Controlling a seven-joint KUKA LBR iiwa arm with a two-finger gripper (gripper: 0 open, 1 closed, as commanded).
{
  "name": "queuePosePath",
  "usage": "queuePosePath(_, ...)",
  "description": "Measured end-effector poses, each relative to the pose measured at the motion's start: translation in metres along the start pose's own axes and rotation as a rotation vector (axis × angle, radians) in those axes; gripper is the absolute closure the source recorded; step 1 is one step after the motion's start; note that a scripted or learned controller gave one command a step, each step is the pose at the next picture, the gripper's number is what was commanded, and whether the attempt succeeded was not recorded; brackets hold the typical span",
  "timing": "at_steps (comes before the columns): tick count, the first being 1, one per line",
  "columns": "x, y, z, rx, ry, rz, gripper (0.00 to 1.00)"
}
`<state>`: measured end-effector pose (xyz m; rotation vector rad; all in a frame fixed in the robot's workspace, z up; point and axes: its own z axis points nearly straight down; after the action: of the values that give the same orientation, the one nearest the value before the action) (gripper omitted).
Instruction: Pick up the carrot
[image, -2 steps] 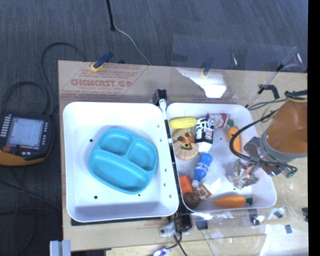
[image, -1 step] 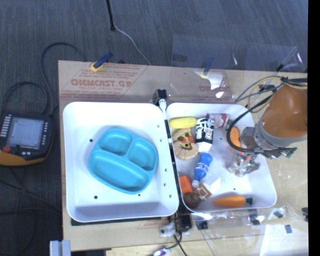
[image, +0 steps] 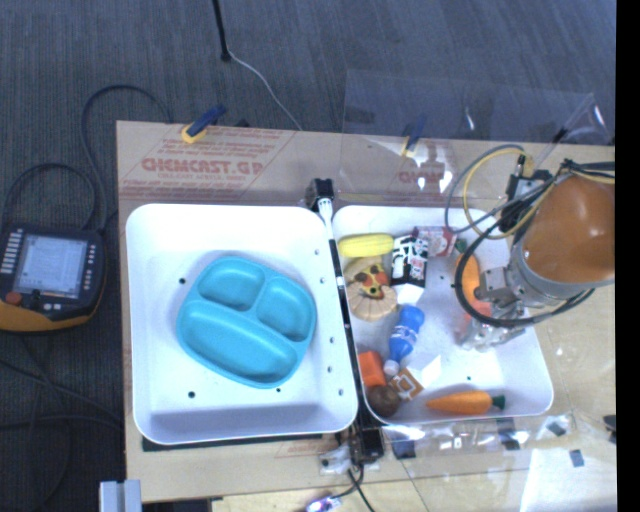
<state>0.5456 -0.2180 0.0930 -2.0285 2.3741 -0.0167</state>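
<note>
Carrot (image: 461, 403): you're seeing it lying flat along the front edge of the right bin (image: 530, 372), orange body pointing left, green stem end pointing right, nothing touching it.

Camera view, quick run-through. The arm (image: 565, 235) is reaching in from the right, its orange band sitting over the right bin's right side, cables looping above it. The gripper (image: 487, 330) is hanging low at the right-middle of that bin, well apart from the carrot, which is lying nearer the front wall. You can't tell how its grasp is standing; the tip is too blurred against the white floor, and nothing is showing as held.

The rest of the right bin is crowding toward its left side: a yellow corn cob (image: 365, 245) at the back, a black-and-white cow toy (image: 409, 262) just beside it, a round tan toy with a face (image: 372, 290) below the corn, a blue bottle (image: 404, 332) tilting in the middle, a small orange block (image: 371, 368) and a dark brown lump (image: 385, 401) at the front-left corner, the lump lying near the carrot's left tip.

The left bin (image: 160, 400) is holding a blue divided plate (image: 247, 318) with three compartments, sitting roughly centred.

A teach pendant (image: 50, 275) is resting on the floor left of the bench.
</note>
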Motion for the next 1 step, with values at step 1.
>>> queuePosePath(1, 0.0043, 0.0518, -0.0022, 0.006, 0.005, -0.143, 1.0)
